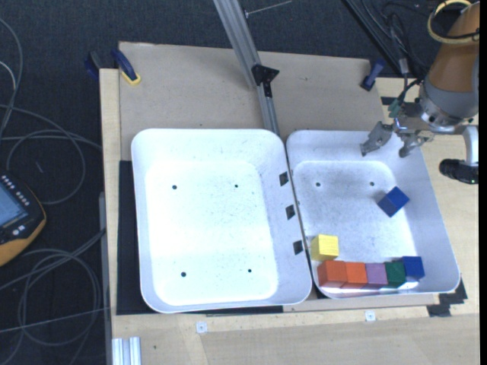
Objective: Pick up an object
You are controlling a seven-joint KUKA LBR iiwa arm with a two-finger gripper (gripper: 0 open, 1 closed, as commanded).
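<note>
Overhead, the gripper (389,144) hangs spread and empty; the blue cube (393,201), seemingly light and rigid, suits grasping across opposite flat faces.

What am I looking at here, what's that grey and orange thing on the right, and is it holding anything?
One camera looks down at a slant on a wooden bench with two shallow white bins. The grey and orange thing is a robot arm reaching in from the right; its two-finger gripper hangs open over the far edge of the right bin, holding nothing. In that bin a blue block lies alone, a yellow block sits nearer, and a row of red, orange, purple, green and blue blocks lines the near wall. The left bin sits beside it.
</note>
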